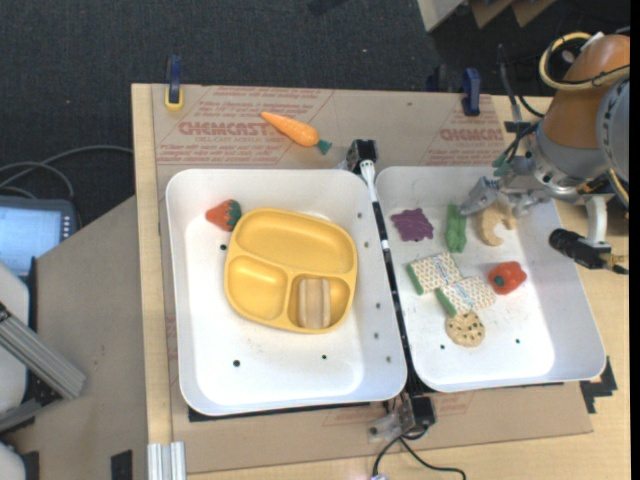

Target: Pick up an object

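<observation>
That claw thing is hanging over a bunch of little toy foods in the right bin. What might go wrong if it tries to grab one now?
1. The gripper hangs over crowded pieces: the tan piece and green pickle lie close together, so it may nudge one while grabbing the other.
2. The cookie and checkered pieces lie flat, so they may slip away.
3. Both sit near the right bin far wall, which the gripper may bump.
</observation>
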{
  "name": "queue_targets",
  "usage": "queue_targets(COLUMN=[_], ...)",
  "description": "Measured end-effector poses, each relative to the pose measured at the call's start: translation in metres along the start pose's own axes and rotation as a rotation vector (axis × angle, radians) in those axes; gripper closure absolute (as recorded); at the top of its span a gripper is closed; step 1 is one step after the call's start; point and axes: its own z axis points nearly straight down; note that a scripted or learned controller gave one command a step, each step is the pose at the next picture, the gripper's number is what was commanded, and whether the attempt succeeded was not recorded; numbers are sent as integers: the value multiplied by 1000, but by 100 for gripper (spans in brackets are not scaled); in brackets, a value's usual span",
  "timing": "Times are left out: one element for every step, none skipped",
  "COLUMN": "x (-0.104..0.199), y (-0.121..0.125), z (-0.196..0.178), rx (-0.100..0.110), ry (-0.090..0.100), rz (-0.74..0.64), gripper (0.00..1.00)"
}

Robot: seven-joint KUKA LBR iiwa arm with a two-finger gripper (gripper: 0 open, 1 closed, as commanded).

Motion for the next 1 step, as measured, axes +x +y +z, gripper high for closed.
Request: queue_targets(x=[0], y=[1], z=[-11], rx=[-4], ry=[-1], rz=[0], gripper=[100])
